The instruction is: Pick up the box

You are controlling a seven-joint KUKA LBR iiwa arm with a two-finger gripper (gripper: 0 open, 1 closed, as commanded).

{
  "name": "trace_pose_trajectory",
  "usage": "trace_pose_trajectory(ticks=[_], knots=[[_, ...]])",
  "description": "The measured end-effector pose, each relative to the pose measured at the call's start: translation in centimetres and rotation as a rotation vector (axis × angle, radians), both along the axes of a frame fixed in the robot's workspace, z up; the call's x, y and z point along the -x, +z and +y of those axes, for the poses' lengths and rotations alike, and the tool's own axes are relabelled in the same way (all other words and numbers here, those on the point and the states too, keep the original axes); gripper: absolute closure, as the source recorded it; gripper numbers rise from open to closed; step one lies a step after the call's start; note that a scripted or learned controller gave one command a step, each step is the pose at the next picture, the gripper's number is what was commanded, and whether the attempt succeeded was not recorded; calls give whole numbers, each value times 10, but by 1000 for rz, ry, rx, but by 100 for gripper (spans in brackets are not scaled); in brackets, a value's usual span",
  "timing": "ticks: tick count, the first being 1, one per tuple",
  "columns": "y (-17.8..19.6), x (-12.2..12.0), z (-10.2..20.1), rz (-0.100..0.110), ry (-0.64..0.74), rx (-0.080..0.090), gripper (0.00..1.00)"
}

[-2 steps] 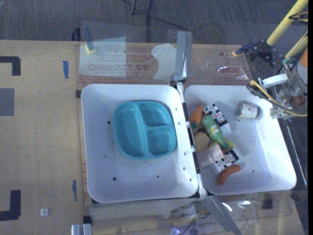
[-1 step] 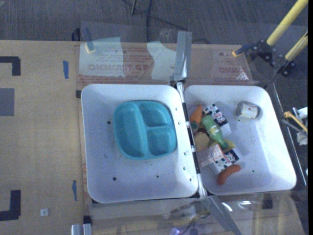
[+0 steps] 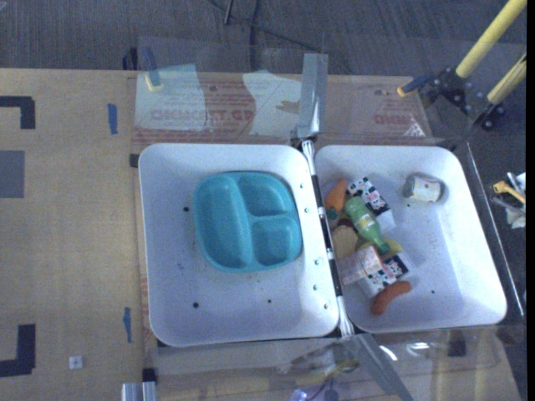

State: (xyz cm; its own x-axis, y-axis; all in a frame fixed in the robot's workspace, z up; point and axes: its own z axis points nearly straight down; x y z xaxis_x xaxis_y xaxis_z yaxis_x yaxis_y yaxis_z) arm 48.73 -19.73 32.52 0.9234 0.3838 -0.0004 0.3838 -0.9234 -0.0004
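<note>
1. Counter: a tan wooden surface with black corner marks at its left edge and short strips of blue tape. It carries both bins.
2. Left bin: white and shallow with rounded corners. Its right wall touches the left wall of the right bin along the centre seam.
3. Clear panels: these lie flat behind the 2 bins, with faint reversed red lettering beneath them. A grey metal strip runs between them toward the seam.
4. Plate: teal, with 3 compartments. It lies flat near the middle of the left bin, slightly toward the back.
5. Yellow poles: 2 poles slant across the top right corner, off the counter, and are fixed in a black clamp.
6. Green bottle: it lies on its side in the left half of the right bin, within a cluster of small items.
7. Box: pale pinkish, with a black-and-white patterned end toward the right. It lies in the right bin near the left wall, just in front of the green bottle and just behind the sausage. Nothing grips it.
8. Patterned pack: black and white, just behind the bottle.
9. Cup: white, tipped on its side. It lies apart from the cluster, toward the back right.
10. Orange item and tan rounded item: both lie against the left wall of the right bin.
11. Jaws: their state cannot be told.
</note>
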Motion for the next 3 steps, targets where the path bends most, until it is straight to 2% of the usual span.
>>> trace_pose_trajectory(ticks=[1, 2, 3], knots=[[-40, -15, -26, 4, -108, -2, 100], [-58, -85, -26, 1, -191, 0, 100], [-46, -147, -24, 1, -188, 0, 100]])
